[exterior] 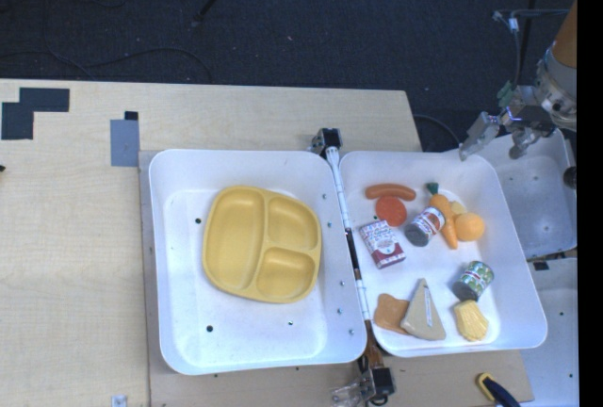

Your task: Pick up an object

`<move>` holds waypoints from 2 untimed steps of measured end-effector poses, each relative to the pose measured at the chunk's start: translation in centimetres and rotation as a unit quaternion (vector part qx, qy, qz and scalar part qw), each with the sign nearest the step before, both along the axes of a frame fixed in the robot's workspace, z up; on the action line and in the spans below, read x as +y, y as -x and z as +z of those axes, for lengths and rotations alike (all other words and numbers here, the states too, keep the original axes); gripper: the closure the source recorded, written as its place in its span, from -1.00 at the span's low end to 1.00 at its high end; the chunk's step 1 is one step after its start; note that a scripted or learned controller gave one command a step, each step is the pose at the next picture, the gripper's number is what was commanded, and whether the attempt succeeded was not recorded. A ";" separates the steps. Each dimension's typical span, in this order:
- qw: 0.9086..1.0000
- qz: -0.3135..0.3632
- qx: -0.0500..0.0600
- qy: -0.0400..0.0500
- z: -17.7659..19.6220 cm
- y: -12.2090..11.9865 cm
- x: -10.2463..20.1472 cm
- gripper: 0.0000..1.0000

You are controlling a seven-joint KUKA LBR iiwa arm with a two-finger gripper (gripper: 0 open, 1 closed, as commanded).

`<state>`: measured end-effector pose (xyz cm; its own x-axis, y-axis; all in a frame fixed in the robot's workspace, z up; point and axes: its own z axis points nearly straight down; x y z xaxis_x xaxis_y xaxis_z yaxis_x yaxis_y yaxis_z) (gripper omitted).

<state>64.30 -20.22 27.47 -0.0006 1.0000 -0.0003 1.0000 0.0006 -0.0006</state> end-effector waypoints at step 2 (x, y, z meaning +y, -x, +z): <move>1.000 0.000 0.001 0.000 -16.3 0.3 3.9 1.00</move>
